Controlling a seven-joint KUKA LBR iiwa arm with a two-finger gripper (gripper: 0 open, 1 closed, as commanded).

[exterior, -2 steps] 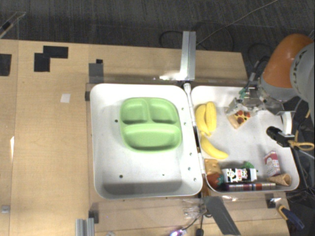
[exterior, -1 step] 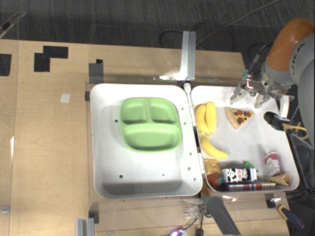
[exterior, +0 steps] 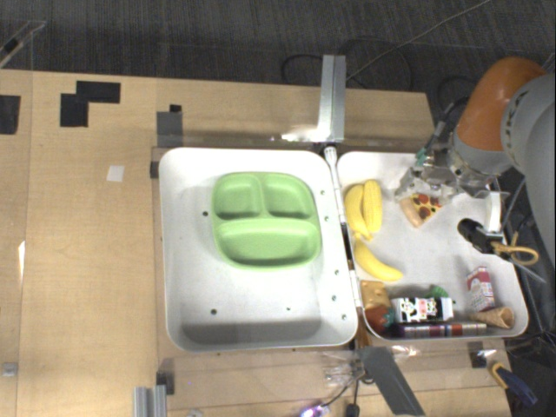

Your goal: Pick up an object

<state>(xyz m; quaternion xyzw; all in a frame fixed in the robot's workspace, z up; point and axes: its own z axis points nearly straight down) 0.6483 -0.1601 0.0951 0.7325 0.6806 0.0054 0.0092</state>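
The right bin [exterior: 439, 250] holds several things. My gripper [exterior: 431, 179] hangs at its far side, directly over a pizza slice toy [exterior: 421, 210] that lies on the bin floor. Nothing shows between the fingers. Two yellow bananas [exterior: 364, 207] lie by the left wall, and a third banana [exterior: 377, 264] sits below them. Along the front wall are a black carton with a colourful label [exterior: 422, 307], a dark marker [exterior: 439, 328] and a brown item [exterior: 375, 297]. A small red-and-white can [exterior: 479, 287] and an ice-cream cone [exterior: 499, 318] lie at the front right.
The left bin [exterior: 187, 259] holds a green divided plate [exterior: 264, 218]. A metal post [exterior: 333, 98] stands behind the wall between the bins. Bare white floor lies in the middle of the right bin, between the pizza slice and the carton.
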